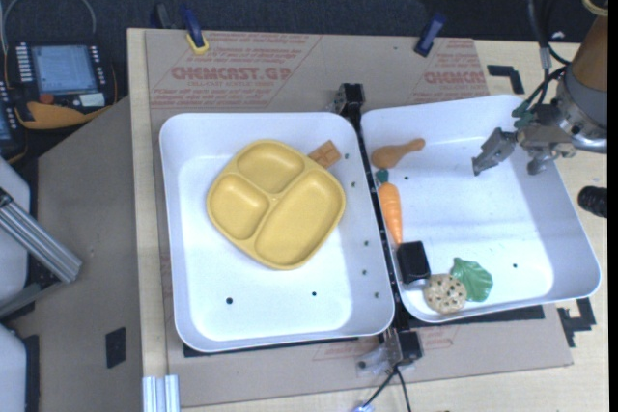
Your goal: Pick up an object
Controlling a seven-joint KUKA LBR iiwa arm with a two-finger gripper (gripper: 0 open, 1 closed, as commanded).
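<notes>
- Claw (516,152) spread open, holding nothing, over the right bin (541,236) near its far right corner.
- Carrot (390,211), cookie (444,293) along that bin's left and near edges.

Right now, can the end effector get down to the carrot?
Probably yes. The end effector, fingers spread, hovers over the right bin, and bare floor lies between it and the carrot, which hugs the bin's left wall, making closing awkward.
</notes>
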